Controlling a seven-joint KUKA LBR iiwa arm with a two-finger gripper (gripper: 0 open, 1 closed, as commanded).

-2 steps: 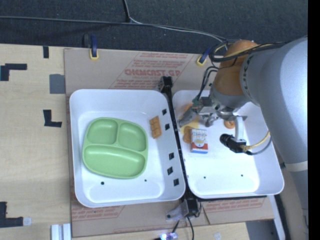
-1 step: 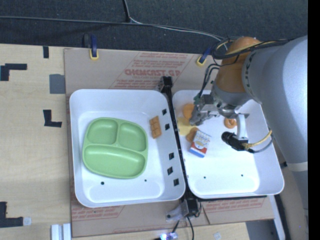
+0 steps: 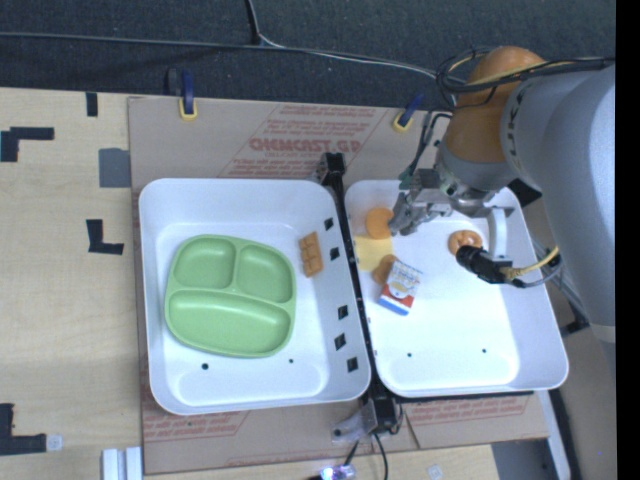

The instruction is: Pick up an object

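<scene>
While poised at ten o'clock in the right bin (image 3: 520, 368), hung gripper (image 3: 405, 218) beside orange piece (image 3: 377, 221), likely targeting it; grip state impossible to tell.

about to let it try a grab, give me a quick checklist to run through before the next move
1. Claw over the right bin: ok.
2. Target near the claw: ok, an orange round piece sits beside it.
3. Claw open or shut: cannot tell.
4. Anything held already: cannot tell.
5. Neighbours crowding the target: not ok, a yellow piece and a small carton lie close.
6. Left bin items, green plate and brown piece, out of the way: ok.
</scene>
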